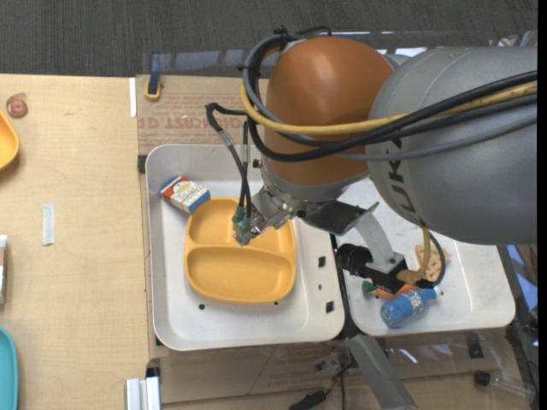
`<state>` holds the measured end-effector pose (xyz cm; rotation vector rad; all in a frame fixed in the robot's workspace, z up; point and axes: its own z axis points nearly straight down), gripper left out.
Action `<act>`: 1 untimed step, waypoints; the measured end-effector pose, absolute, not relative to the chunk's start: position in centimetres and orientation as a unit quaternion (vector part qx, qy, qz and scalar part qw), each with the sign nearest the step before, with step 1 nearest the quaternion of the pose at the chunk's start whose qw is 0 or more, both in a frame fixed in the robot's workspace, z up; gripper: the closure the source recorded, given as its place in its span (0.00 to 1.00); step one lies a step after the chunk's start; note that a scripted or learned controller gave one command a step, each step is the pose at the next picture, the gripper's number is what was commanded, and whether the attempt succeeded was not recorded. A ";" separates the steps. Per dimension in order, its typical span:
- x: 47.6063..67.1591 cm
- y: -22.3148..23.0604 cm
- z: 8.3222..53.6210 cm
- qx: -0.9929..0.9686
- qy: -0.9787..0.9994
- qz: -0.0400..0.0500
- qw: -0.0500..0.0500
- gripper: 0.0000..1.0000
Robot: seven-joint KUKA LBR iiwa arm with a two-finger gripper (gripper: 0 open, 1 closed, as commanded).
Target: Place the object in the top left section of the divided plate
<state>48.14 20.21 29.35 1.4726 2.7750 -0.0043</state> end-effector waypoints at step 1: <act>49.5 22.1 28.4 0.433 0.901 -0.002 0.000 1.00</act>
